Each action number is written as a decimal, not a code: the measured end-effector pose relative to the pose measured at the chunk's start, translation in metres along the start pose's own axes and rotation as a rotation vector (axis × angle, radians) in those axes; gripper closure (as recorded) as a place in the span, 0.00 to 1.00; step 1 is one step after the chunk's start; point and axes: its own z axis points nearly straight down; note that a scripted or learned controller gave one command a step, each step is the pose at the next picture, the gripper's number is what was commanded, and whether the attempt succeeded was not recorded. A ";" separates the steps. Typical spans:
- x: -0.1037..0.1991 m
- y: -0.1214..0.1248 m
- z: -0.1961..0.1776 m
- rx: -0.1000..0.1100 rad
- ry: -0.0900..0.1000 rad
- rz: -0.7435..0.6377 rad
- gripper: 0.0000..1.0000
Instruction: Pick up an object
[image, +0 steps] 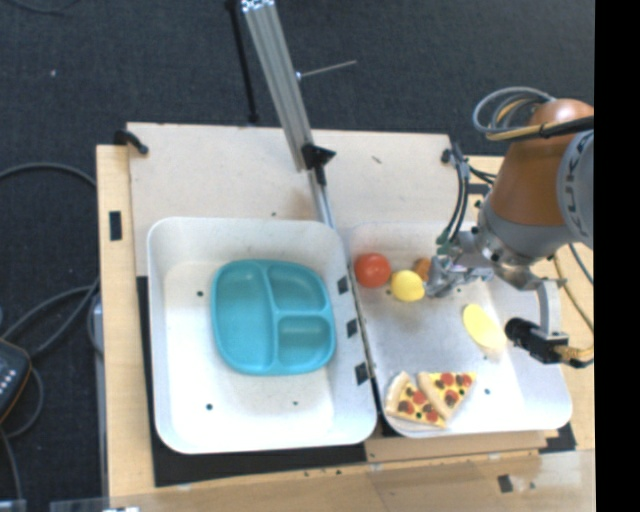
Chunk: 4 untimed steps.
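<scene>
The two-finger gripper (440, 281) hangs low in the right white bin (540, 400), and whether its jaws are apart or together cannot be told. A small round yellow ball (407, 286) lies just to its left, touching or nearly so. Beyond it sits a round red-orange ball (372, 269). A pale yellow oval piece (483, 326) and pizza slices (432, 396) lie nearer (toward the front edge). The turquoise divided plastic tray (272, 317) rests in the left white bin (180, 400).
</scene>
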 end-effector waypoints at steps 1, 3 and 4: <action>-0.001 0.000 -0.044 0.001 0.000 0.000 1.00; 0.097 0.036 -0.032 0.007 0.002 -0.002 1.00; 0.158 0.045 -0.035 0.006 0.003 -0.005 1.00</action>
